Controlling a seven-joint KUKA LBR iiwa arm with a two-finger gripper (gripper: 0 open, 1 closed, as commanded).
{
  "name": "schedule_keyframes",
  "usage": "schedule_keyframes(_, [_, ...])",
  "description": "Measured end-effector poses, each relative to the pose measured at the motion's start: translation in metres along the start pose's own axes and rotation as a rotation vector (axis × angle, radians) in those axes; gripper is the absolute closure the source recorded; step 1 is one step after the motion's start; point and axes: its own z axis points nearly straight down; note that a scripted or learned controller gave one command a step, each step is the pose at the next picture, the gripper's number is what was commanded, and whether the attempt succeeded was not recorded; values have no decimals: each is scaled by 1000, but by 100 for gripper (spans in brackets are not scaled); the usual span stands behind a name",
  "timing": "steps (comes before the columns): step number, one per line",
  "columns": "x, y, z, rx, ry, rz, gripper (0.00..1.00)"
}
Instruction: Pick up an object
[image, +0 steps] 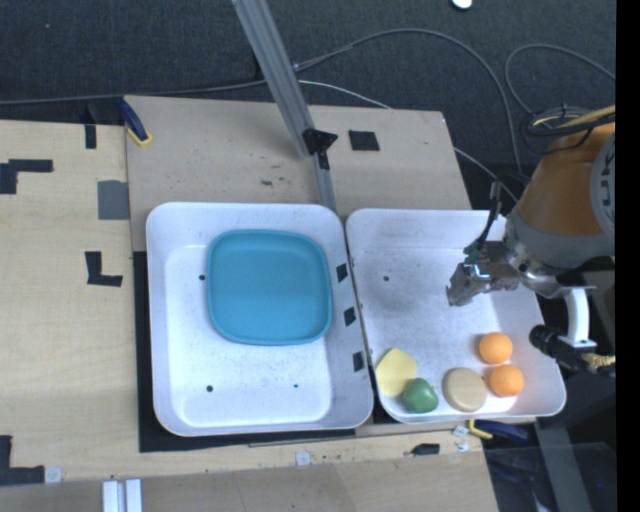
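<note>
Partly cut off, arm (575, 215) hangs over right bin (420, 240).

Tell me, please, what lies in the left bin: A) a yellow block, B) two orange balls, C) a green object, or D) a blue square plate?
D: the blue square plate lies in the left bin, while the orange balls, the green object and the yellow block all sit in the right bin.

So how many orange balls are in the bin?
2. One orange ball sits near the right bin's right side; the other orange ball is just below it, beside a beige piece. None looks hidden.
</note>
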Motion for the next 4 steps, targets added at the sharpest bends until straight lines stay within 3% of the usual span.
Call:
schedule_keyframes(1, [0,0,-20,2,0,0,100])
schedule_keyframes(3, [104,1,-18,5,1,-4,100])
schedule_keyframes(4, [149,14,-19,4,1,-4,100])
